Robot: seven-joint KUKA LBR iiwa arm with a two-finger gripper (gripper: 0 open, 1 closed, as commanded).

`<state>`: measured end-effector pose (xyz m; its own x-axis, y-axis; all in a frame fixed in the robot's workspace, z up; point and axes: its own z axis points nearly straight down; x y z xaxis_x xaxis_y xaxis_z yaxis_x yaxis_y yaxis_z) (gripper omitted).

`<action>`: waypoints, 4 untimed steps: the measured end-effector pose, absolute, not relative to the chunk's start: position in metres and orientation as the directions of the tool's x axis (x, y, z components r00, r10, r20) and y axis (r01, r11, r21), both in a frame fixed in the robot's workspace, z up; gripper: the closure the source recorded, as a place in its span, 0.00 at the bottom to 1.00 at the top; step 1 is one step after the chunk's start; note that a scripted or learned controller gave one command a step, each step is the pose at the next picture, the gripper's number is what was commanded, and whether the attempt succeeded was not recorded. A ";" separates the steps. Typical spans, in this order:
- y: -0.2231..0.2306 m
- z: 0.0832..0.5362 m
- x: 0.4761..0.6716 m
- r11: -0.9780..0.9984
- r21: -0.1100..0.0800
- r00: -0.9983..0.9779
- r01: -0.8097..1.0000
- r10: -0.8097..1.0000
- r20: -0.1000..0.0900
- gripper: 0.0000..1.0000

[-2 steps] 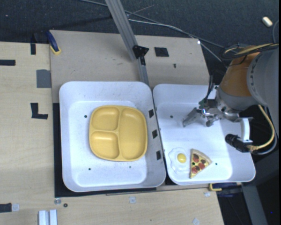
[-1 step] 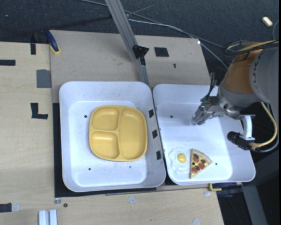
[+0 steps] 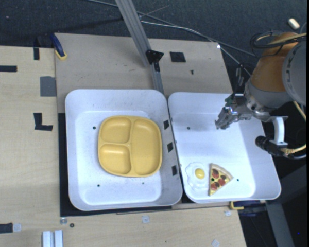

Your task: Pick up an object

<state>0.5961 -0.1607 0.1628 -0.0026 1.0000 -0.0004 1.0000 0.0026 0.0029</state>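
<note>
White plastic lies bare under our hand (image 3: 224, 121), whose finger state we cannot tell, while egg (image 3: 198, 174) and pizza (image 3: 218, 178) sit well apart near the front wall, so descending here risks grasping nothing.

Arm: I see it (image 3: 278, 71) reaching in from the right, orange band above the grey wrist.
Wrist: bent down and leftward.
Claw: my claw (image 3: 224, 121) points down-left, hanging low; nothing visible between its tips.
</note>
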 end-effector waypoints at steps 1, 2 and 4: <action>-0.160 0.216 0.597 0.002 0.004 -0.002 1.000 1.000 -0.001 1.00; -0.107 0.226 0.603 0.007 0.001 -0.007 1.000 1.000 0.001 1.00; 0.010 0.233 0.624 0.007 -0.001 -0.007 1.000 1.000 0.001 1.00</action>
<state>0.6240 0.0099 0.2327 -0.0073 1.0000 0.0011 1.0000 0.0073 -0.0011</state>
